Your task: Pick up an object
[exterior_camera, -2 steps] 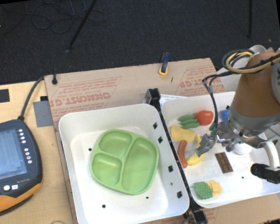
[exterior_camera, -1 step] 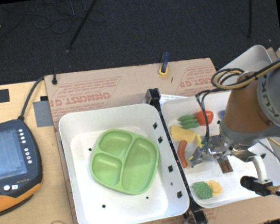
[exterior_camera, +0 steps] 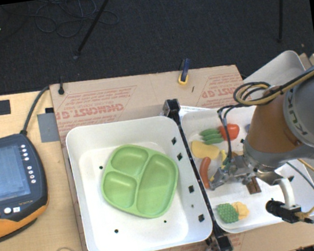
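Toy food is lying in the right bin (exterior_camera: 259,222): yellow piece (exterior_camera: 205,148), red-orange stick (exterior_camera: 205,171), green pod (exterior_camera: 210,136), red piece (exterior_camera: 231,131), green-and-yellow piece (exterior_camera: 232,212). Tool (exterior_camera: 219,178) is hanging low, just right of the red-orange stick; can't tell whether it's wide, narrow or holding anything. Arm (exterior_camera: 274,128) is covering that bin's right half. Left bin (exterior_camera: 101,241), touching the right bin's left wall, is holding a green divided plate (exterior_camera: 140,180), bare floor showing around it. Both bins are sitting on cardboard (exterior_camera: 118,101) on the surface. Pendant (exterior_camera: 7,182) is lying well left. Dark floor (exterior_camera: 130,26) with cables is running behind.
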Available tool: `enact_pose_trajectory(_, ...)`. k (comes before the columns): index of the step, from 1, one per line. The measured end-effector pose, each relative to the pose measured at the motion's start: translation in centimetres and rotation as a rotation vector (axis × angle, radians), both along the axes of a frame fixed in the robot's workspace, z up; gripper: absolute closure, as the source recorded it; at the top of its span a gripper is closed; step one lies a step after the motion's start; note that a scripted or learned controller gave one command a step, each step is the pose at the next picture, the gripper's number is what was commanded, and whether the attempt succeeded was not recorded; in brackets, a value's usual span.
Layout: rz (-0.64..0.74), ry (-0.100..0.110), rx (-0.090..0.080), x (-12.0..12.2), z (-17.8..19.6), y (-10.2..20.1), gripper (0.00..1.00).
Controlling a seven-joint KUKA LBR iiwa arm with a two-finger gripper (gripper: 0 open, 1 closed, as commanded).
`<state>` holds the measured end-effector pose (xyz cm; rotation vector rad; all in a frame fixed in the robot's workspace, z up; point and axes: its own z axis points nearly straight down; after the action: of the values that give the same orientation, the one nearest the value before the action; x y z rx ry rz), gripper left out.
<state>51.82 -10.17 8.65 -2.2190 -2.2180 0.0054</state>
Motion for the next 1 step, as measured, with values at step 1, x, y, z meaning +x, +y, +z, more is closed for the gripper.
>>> enact_pose_trajectory(1, -0.009, 0.001, 0.002, -0.03, 1.09, -0.19, 1.00)
